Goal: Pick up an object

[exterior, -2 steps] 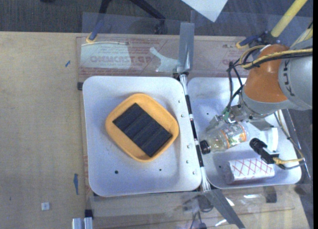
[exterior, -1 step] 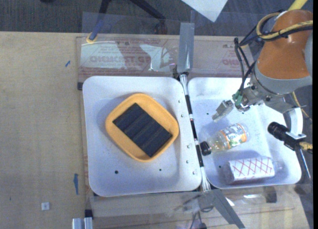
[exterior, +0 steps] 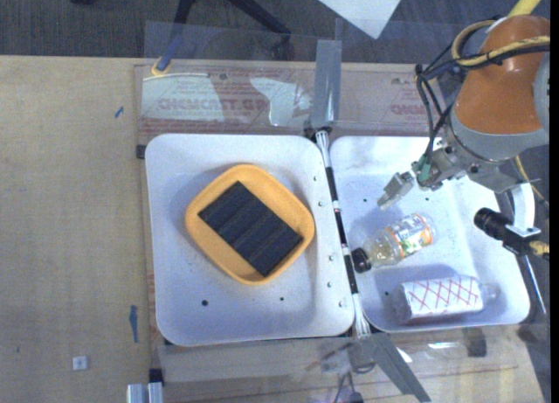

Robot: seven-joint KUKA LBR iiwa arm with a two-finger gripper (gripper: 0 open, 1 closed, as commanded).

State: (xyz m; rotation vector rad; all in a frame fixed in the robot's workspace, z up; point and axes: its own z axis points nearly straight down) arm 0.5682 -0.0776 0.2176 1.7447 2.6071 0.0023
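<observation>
Overhead slanted view of the tabletop (exterior: 70,218) with two white bins. The right bin (exterior: 367,161) holds a small clear plastic bottle (exterior: 397,241) lying on its side, black cap toward the centre divider, and a white pouch with red cross-hatching (exterior: 441,295) near the front wall. The left bin (exterior: 170,305) holds an orange tray with a dark ribbed insert (exterior: 250,233). The grey arm with its orange band (exterior: 502,86) reaches in from the right; the jaws (exterior: 398,187) hang above and just behind the bottle, touching nothing, and whether they stand released or clenched cannot be told at this scale. Likely failure modes: the bottle, round and lying flat, probably rolls toward the divider if one finger lands first; a descent off its axis may clip the cap and spin it; the pouch, probably soft, may slip out under a shallow pinch
</observation>
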